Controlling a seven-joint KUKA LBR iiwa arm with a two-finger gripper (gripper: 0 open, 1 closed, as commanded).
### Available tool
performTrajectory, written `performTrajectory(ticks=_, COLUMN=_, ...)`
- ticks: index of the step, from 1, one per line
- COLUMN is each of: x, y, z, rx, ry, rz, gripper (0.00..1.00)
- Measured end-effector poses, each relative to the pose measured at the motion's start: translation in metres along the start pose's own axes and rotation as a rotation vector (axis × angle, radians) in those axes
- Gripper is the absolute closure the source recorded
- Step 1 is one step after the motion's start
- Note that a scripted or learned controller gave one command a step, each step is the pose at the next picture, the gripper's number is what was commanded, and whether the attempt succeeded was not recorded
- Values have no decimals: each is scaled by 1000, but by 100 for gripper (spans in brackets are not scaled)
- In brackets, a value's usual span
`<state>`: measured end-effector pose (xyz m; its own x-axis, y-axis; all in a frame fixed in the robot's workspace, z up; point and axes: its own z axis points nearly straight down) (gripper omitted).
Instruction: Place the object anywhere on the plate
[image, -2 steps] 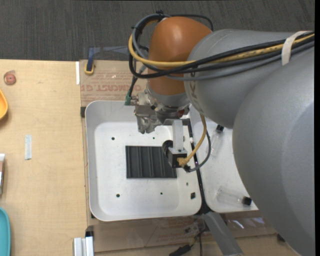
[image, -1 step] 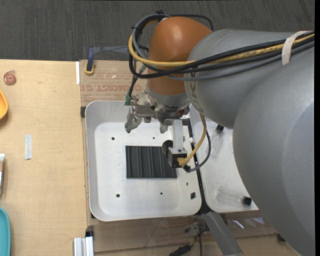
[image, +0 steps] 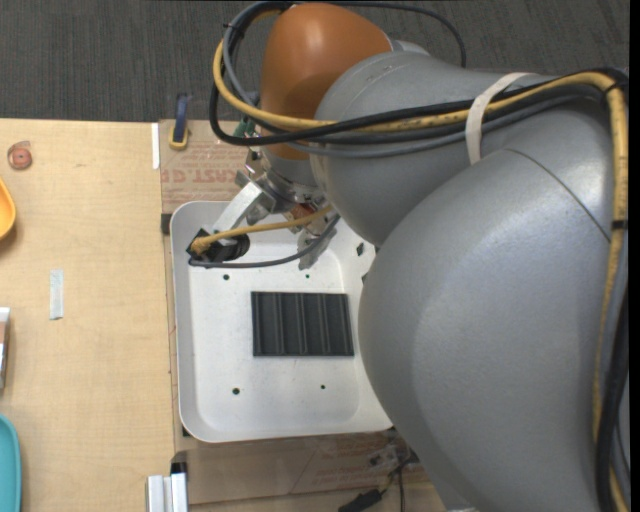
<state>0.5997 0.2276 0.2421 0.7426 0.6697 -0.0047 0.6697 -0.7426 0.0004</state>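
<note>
You are looking down on a white bin (image: 210, 405) whose right side is covered by the bulky grey arm (image: 500, 290), which reaches in from the right and takes up most of that half of the view. Its orange band (image: 320, 50) sits at the top. Just below it, the gripper (image: 296, 226) hangs over the bin's far left corner, close to the rim. From this angle you cannot tell whether it is open or closed. A black ribbed slab (image: 302, 323) lies flat in the middle of the bin floor, square to the walls, with its ribs running up and down the view. It is apart from the gripper and on the near side of it. You cannot tell whether this slab is the object to be moved. A few small dark dots mark the white floor around it. The bin rests on cardboard (image: 205, 165) with red print, visible past its far edge. To the left lies the pale wooden table (image: 90, 380). On it you see a small grey strip (image: 57, 295), a pinkish disc (image: 19, 155) near the far left, an orange curved piece (image: 4, 212) cut off by the left edge, and a teal rim (image: 6, 468) cut off at the near left corner. You cannot tell whether that rim is the plate. The slab lies well apart from it.
</note>
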Motion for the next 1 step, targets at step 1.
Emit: performTrajectory(ticks=1, x=-1, y=1, z=-7, rx=0, ry=-5, rz=-2, gripper=100)
